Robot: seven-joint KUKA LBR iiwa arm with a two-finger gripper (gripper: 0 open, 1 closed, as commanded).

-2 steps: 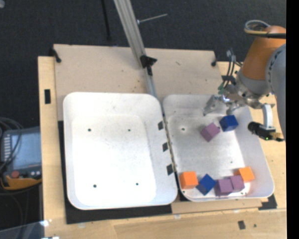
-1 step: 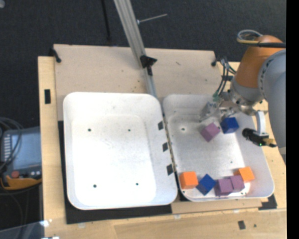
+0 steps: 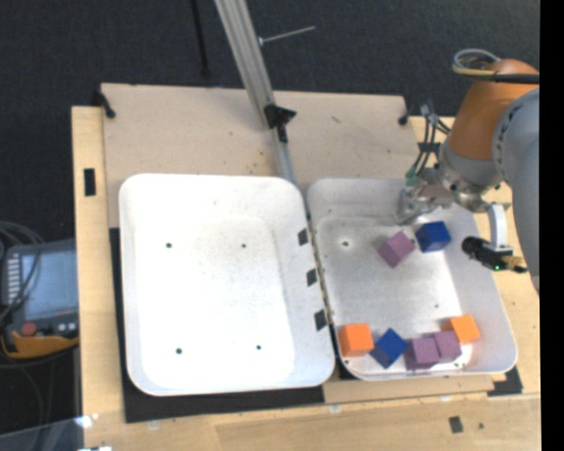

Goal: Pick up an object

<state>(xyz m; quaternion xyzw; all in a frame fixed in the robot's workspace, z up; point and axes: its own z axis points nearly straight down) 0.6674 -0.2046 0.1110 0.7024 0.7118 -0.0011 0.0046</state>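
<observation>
Arm (image 3: 493, 125) reaches into the right bin (image 3: 357, 205) with the gripper (image 3: 415, 205) low near that bin's far edge; jaw spread cannot be told from this angle, and nothing shows between them, so the step in hand reads as the approach, with no pick made yet. Nearest candidates are the blue cube (image 3: 433, 236), just beside and below the jaws, and the purple cube (image 3: 396, 249), a little further down and left; I judge the next move calls for centring over one of them, descending, then closing squarely across its flat sides.
</observation>
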